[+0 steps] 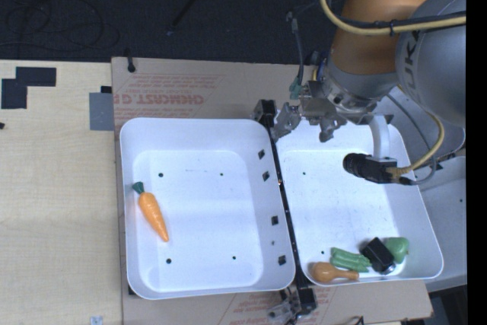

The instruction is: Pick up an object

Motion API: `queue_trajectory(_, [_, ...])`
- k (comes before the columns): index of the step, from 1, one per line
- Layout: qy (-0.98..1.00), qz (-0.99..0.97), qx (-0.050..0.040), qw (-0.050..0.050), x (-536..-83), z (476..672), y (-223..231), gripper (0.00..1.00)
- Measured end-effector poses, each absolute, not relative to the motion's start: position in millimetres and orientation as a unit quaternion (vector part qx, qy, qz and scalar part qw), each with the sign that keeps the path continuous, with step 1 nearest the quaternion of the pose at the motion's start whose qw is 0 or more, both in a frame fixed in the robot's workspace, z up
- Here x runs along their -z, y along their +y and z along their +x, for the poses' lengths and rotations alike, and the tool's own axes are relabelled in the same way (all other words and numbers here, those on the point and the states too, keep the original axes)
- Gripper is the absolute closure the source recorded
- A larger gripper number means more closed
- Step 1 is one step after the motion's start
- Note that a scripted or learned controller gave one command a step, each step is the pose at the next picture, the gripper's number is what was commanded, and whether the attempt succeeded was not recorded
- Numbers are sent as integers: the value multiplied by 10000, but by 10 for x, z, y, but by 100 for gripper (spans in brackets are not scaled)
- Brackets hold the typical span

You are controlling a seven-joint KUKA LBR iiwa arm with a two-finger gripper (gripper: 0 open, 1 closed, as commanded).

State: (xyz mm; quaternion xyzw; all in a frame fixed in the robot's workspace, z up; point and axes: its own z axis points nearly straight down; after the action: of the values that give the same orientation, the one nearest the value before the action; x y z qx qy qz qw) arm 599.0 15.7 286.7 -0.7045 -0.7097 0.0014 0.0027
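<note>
Gripper (310, 116) up at the far edge where the two bins meet; finger state impossible to tell from this angle, nothing visibly held. One carrot (152, 215) alone at the left side of the left bin (190, 132). Four things huddled in the near right corner of the right bin (342, 240): one orange gourd (332, 272), one green pod (350, 260), one black block (378, 254), one green lump (397, 246).

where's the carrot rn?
The carrot lies in the left bin, close to its left wall, green top pointing toward the back. It sits alone there, far from the cluster of toys in the right bin's front corner.
</note>
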Motion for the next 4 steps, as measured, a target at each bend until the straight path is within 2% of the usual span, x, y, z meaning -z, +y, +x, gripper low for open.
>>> queue_trajectory(1, [-7082, -7060, -22, 23, -2965, 6002, 111, 100])
queue_trajectory(2, [-7084, -7058, 31, -27, -4026, 6164, 373, 100])
queue_trajectory(3, [-7081, -7061, -32, 28, -3507, 5875, 690, 100])
queue_trajectory(4, [-7059, -7083, -38, 23, -2697, 6129, 338, 100])
